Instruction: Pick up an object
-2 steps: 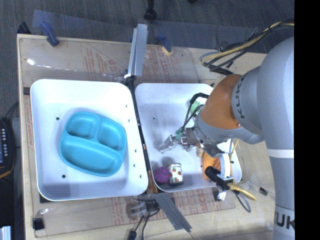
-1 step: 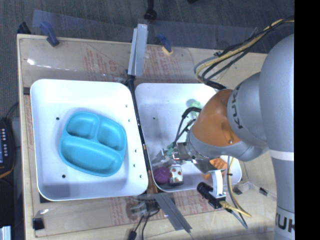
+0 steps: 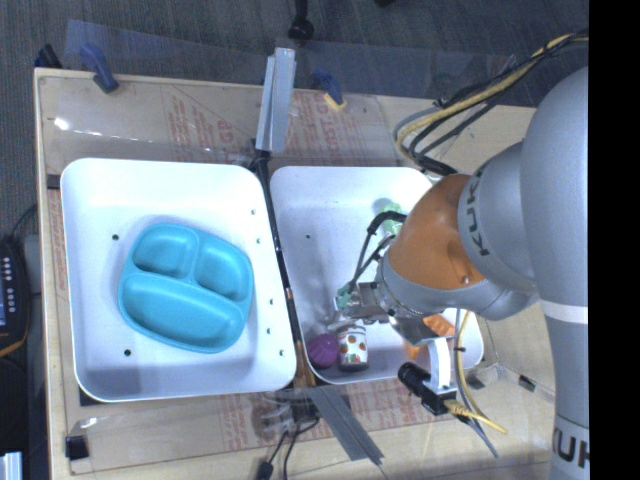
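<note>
A pale wooden bench (image 3: 150, 118), printed with faint red markings, carries two shallow white bins side by side. The left bin (image 3: 90, 198) and the right bin (image 3: 310, 208) touch along their inner edges. A grey metal bar (image 3: 274, 98) lies on the bench behind their junction.

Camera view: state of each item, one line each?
blue divided tray: lying flat, right side up, in the left bin, compartments bare.
purple ball: resting on the right bin floor at its near edge.
small patterned cup: beside the ball, under the arm's wrist.
gripper: low over the right bin, above the cup.
</note>
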Available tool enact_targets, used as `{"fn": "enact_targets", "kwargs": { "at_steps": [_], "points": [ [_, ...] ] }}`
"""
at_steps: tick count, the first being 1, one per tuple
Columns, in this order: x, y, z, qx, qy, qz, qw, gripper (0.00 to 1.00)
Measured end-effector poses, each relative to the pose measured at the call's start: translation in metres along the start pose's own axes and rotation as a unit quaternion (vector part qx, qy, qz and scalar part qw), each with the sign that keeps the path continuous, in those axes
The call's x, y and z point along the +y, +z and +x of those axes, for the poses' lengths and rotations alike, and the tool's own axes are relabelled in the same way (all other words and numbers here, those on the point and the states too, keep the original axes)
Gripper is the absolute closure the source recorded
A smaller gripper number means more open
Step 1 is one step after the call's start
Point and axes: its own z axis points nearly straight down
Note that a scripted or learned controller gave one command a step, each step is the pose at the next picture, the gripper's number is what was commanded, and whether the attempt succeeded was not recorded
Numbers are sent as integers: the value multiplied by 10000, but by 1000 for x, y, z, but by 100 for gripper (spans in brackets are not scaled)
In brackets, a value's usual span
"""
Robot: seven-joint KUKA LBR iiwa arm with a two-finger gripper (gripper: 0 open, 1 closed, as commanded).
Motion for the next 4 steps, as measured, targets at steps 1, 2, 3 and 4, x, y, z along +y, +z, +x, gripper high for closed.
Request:
{"fn": "enact_targets", "kwargs": {
  "at_steps": [1, 2, 3, 4],
  "points": [
    [1, 9, -54, -3, 28, -26, 10000, 100],
    [1, 8, -66, -7, 17, -33, 10000, 100],
    [1, 2, -76, -1, 14, -25, 10000, 100],
    [1, 3, -76, 0, 14, -23, 10000, 0]
  ]
}}
